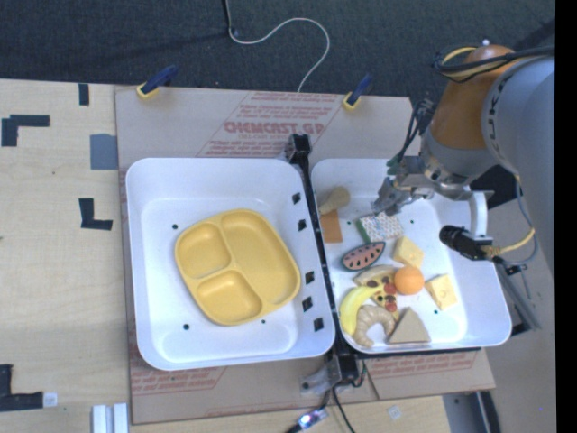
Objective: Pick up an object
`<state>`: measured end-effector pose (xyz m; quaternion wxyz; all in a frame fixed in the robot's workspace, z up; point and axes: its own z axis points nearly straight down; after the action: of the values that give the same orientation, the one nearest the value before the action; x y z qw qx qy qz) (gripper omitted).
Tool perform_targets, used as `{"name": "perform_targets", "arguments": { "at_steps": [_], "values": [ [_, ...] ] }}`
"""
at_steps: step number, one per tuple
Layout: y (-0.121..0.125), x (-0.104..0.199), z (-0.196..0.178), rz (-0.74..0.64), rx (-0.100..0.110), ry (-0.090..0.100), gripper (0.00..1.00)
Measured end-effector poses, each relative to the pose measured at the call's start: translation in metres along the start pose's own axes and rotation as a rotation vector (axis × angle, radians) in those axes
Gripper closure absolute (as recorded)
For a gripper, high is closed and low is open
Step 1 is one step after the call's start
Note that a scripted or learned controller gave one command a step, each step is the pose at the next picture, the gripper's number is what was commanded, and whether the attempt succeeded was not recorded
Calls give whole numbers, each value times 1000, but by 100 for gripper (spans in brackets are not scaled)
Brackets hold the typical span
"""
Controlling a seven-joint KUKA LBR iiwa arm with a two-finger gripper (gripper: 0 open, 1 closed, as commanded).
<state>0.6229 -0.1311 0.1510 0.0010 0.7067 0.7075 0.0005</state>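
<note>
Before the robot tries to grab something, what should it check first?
1. Toys to grab in the right bin: ok, an orange, a banana and cheese lie there.
2. gripper over that bin: ok, near its upper part.
3. Holding anything already: cannot tell.
4. Toys packed close: not ok, several touch.
5. Yellow plate out of the way: ok, in the left bin.
</note>
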Motion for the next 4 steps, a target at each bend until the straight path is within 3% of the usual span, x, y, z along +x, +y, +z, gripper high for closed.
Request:
{"name": "perform_targets", "arguments": {
  "at_steps": [2,3,4],
  "values": [
    [1,3,-76,0,-1,0,100],
    [2,56,-84,-6,2,2,100],
    [-8,110,-68,-5,6,2,100]
  ]
}}
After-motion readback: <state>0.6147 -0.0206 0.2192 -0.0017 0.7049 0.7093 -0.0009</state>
